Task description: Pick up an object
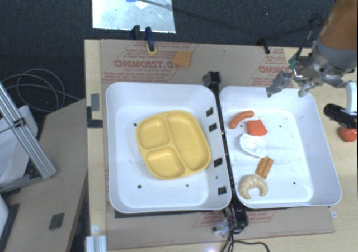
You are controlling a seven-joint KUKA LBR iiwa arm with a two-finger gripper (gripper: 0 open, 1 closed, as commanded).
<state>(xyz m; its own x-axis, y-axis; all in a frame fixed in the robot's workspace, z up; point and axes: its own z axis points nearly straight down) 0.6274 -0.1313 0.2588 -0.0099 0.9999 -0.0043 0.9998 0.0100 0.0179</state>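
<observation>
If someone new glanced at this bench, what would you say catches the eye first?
Probably the yellow divided tray, lying alone in the left bin. Next, the toy food clustered in the right bin: a sausage, an orange block and a croissant. The gripper hangs above that bin's far edge, holding nothing.

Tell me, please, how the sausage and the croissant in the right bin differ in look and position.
The sausage is orange-red, slim and only slightly bent; the croissant is pale tan, plump and curled into a crescent. The sausage lies near the right bin's far left corner, the croissant near its front edge. The sausage looks smaller than the croissant. Both are toy foods lying loose in the same bin.
</observation>
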